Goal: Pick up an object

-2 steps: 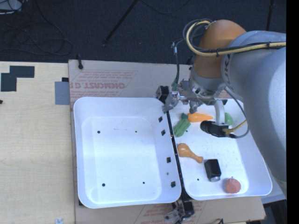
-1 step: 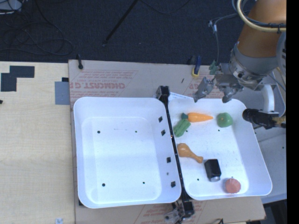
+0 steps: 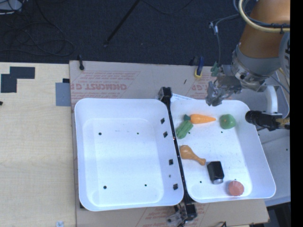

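Jaws over right bin's far rim — carrot near.

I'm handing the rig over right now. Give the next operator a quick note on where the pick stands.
Gripper: above the right bin's far edge, holding nothing that can be seen; finger state unclear.
In the right bin: carrot, green pepper, green round piece, drumstick-shaped piece, black block, pink ball.
Done: nothing lifted.
Left: descend, grasp one object, lift. Carrot lies nearest.
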Robot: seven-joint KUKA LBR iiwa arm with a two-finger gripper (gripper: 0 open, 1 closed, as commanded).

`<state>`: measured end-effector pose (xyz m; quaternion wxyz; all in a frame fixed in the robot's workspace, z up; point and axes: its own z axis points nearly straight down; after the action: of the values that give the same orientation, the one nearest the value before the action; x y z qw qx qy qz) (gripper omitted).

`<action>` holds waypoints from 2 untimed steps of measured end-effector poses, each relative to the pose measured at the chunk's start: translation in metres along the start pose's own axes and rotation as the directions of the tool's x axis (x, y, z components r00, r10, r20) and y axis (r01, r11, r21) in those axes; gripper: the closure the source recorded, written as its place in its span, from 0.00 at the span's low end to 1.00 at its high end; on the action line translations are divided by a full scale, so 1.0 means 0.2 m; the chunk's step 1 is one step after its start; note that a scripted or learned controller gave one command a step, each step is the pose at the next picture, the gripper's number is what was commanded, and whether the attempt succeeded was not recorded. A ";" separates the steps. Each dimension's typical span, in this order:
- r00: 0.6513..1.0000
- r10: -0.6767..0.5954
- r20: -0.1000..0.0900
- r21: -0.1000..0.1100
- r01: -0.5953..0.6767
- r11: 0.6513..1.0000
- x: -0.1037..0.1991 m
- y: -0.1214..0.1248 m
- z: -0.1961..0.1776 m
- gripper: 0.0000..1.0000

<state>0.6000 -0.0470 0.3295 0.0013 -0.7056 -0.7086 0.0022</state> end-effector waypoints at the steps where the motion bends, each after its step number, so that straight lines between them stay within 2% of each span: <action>1: 1.000 0.001 -0.002 -0.010 -0.002 1.000 0.07 -0.22 -0.41 1.00; 2: 1.000 0.001 -0.002 -0.005 -0.001 1.000 0.19 -0.38 -0.54 1.00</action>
<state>0.5235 -0.0088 0.4372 0.0004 -0.7061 -0.7081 -0.0003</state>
